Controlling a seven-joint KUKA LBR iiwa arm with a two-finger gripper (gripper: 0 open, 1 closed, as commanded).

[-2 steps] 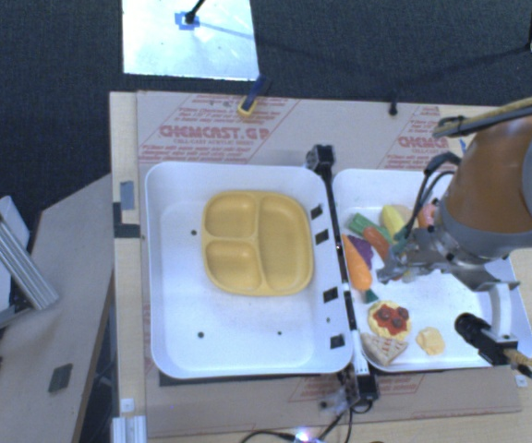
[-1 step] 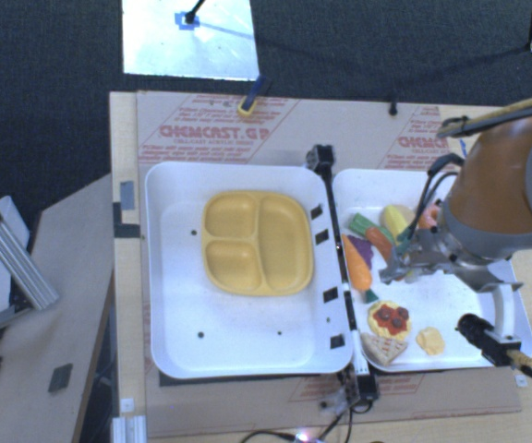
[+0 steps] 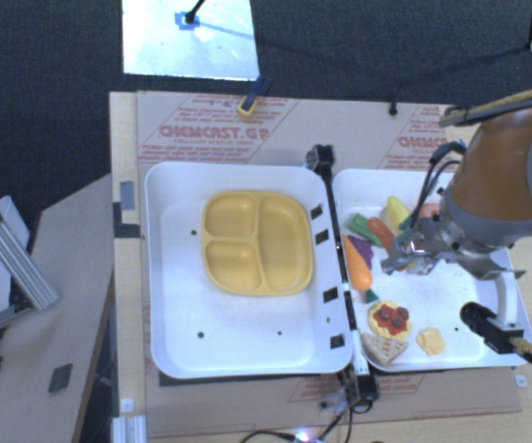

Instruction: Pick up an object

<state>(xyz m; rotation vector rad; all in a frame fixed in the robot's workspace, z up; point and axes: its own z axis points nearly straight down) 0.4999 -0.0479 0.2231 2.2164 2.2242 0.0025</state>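
I see the worktop [image 3: 201, 118] bearing two white bins. The left bin [image 3: 174, 340] holds a yellow divided plate [image 3: 255, 244]. My arm [image 3: 506, 183] hangs over the right bin [image 3: 451, 358], above toy foods: carrot [image 3: 359, 264], pizza slice [image 3: 389, 321]. I cannot tell how the jaws stand. Nothing looks lifted yet; the pick remains undone, I judge.

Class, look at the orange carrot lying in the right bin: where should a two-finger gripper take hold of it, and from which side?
Grip the carrot across its thick middle, coming straight down from above. It lies flat and long, roughly parallel to the bin wall, so fingers should close across its narrow width. The purple piece crowds its upper end.
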